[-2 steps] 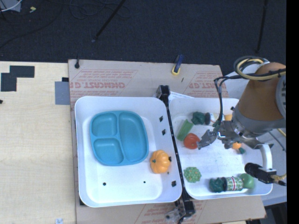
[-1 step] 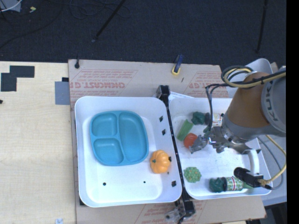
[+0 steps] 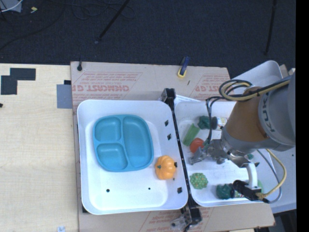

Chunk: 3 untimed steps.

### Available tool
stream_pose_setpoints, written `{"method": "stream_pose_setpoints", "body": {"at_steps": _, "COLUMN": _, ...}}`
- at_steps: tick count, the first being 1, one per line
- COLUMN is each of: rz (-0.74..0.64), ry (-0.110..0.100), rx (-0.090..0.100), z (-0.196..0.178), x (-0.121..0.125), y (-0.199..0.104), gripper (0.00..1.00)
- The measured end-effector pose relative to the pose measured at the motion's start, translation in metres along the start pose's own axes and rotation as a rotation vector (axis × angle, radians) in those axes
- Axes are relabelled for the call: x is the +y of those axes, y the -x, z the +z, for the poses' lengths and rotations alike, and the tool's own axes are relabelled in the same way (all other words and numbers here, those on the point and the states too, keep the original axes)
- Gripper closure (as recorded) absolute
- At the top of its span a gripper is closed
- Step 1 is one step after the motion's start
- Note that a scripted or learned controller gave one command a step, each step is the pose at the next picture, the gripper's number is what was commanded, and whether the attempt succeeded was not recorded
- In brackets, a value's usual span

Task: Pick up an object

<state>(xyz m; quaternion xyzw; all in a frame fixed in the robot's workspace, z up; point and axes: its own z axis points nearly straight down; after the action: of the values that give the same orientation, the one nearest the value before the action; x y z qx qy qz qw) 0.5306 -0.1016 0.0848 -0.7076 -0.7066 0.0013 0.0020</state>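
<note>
Hovering gripper (image 3: 199, 156) in rt bin (image 3: 212, 199), red obj (image 3: 196, 143) just above it

Left bin (image 3: 91, 178) roomy — blue plate (image 3: 123, 142), orange pumpkin (image 3: 165, 167) intrude

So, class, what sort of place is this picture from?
Probably a robotics lab test bench: a grey robot arm reaches over two white bins, with toy food like an orange pumpkin and loose cables.

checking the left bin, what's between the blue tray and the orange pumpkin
Nothing. In the camera view, bare white bin floor separates the blue tray from the orange pumpkin, which sits just off the tray's lower right corner.
</note>
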Motion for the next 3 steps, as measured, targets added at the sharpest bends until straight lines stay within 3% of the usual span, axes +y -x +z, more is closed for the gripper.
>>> {"method": "stream_pose_setpoints", "body": {"at_steps": 1, "rz": 0.008, "ry": 0.0, "rx": 0.001, "z": -0.013, "x": 0.0, "y": 0.002, "gripper": 1.0}}
{"method": "stream_pose_setpoints", "body": {"at_steps": 3, "rz": -0.001, "ry": 0.005, "rx": -0.001, "z": -0.107, "x": -0.012, "y": -0.003, "gripper": 1.0}}
